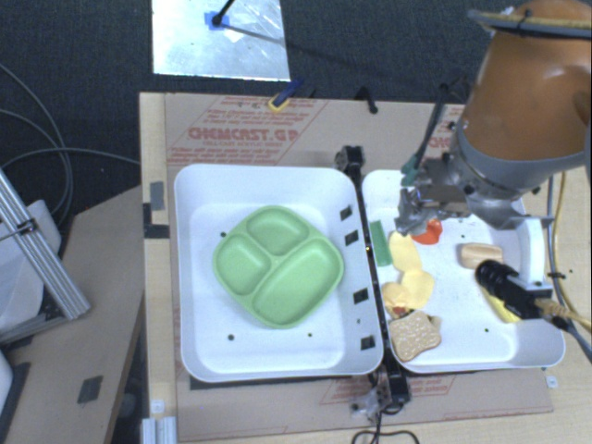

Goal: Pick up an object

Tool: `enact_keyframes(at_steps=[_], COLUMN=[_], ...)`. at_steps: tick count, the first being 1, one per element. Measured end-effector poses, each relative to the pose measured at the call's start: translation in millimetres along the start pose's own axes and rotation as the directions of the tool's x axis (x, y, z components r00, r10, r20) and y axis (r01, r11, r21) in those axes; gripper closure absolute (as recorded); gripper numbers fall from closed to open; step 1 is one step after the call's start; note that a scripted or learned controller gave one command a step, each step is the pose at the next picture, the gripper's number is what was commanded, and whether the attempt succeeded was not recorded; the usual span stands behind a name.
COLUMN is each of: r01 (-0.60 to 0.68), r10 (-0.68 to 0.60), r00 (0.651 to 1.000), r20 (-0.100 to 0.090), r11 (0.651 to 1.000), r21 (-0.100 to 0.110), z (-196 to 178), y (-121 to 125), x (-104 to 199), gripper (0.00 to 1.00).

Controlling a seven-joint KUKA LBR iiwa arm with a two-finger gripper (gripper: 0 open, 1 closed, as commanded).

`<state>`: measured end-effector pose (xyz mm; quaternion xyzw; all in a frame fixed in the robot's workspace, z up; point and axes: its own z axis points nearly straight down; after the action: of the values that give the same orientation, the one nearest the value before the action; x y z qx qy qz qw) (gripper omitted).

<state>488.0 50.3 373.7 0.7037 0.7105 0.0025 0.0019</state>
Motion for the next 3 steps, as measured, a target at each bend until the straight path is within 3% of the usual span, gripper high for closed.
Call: enact_keyframes(at_steps=[1, 2, 3], r01=[0.006, -0.001, 0.000], r10=[-0.006, 0.001, 0.000], r00=[1.000, 1.000, 1.000], r20=[0.000, -0.001, 0.000], r11=[1.000, 1.000, 1.000], r21=[-0.003, 0.006, 0.001], z=[-10.7, 17.8, 4.9], y=[0.9, 23.6, 24.0], x=[0.1, 52.6, 49.7], gripper=[1.00, 1.00, 1.00])
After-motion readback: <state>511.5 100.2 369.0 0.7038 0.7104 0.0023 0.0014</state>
